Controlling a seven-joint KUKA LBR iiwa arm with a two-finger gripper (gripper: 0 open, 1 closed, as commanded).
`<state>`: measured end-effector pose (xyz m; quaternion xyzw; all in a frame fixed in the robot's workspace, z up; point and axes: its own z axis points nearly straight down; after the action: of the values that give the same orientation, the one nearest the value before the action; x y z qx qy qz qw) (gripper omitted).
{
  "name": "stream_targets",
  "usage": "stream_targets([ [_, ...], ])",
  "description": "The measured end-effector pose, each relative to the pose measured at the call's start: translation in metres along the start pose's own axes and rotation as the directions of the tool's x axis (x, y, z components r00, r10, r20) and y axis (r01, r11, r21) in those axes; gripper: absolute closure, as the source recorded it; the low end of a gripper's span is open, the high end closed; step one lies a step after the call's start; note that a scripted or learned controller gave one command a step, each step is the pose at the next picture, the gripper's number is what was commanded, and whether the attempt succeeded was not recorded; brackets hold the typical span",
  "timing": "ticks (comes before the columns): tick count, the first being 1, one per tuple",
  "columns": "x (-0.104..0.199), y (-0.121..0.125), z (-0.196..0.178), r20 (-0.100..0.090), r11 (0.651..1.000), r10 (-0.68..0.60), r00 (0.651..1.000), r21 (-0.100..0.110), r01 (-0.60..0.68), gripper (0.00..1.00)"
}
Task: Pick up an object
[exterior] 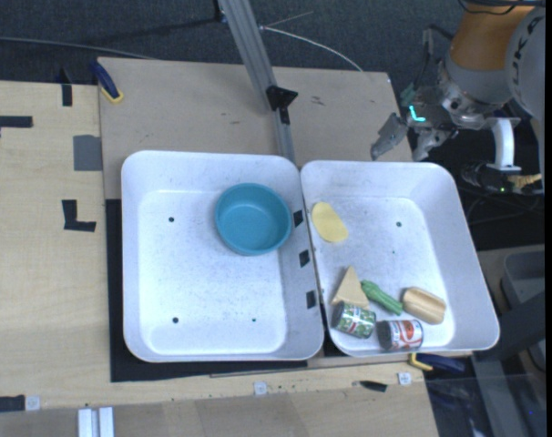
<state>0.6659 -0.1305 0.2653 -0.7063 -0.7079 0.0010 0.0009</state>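
Seen from above, the open, empty tool (pixel 411 140) hovers past the right bin's (pixel 440 182) far rim, while the yellow disc (pixel 330 222), nearest pickable object, lies inside toward seven o'clock.

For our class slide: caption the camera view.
Gripper above the right bin's far edge; blue bowl alone in the left bin.

2 bins (pixel 158 271) (pixel 440 198): white plastic, faintly speckled. Blue bowl (pixel 251 218): smooth matt plastic. 2 cans (pixel 353 320) (pixel 401 334): glossy printed labels. Bench (pixel 39 271): pale matt wood. Pole (pixel 253 48): brushed grey metal.
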Motion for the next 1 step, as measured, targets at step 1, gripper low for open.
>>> stream_targets([
  [1,0.0,0.0003,-0.0008,0.0,1.0,0.0,1.0,-0.002,0.0,0.0],
])
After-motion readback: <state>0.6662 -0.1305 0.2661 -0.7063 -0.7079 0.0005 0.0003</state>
